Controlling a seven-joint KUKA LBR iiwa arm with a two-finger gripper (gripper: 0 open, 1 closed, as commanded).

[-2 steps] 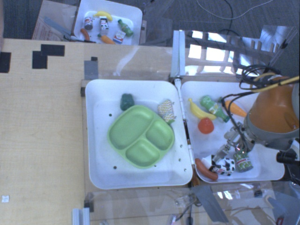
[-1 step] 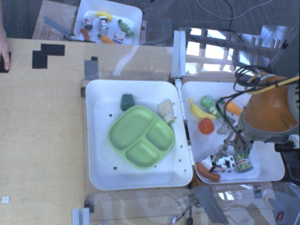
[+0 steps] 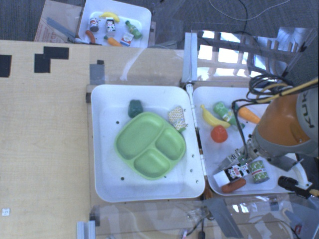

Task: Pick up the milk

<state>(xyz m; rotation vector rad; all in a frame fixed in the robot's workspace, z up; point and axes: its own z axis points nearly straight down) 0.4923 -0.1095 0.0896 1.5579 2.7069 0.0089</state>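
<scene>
We are seeing two bins (image 3: 99, 183) of smooth white plastic, faintly glossy. The green plate (image 3: 149, 146) is looking like matt moulded plastic. The bench (image 3: 45, 143) is showing pale wood, smooth and matt. The banana (image 3: 213, 117), tomato (image 3: 219, 134) and carrot (image 3: 248, 115) are looking like smooth plastic with a slight sheen. The milk (image 3: 236, 172) is showing a printed carton face. The arm's orange band (image 3: 284, 123) is looking smooth, and the gripper (image 3: 240, 159) is gleaming like bare metal.

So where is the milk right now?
The milk carton lies near the front edge of the right bin, just above a sausage and left of a green can, with the gripper over it.
</scene>
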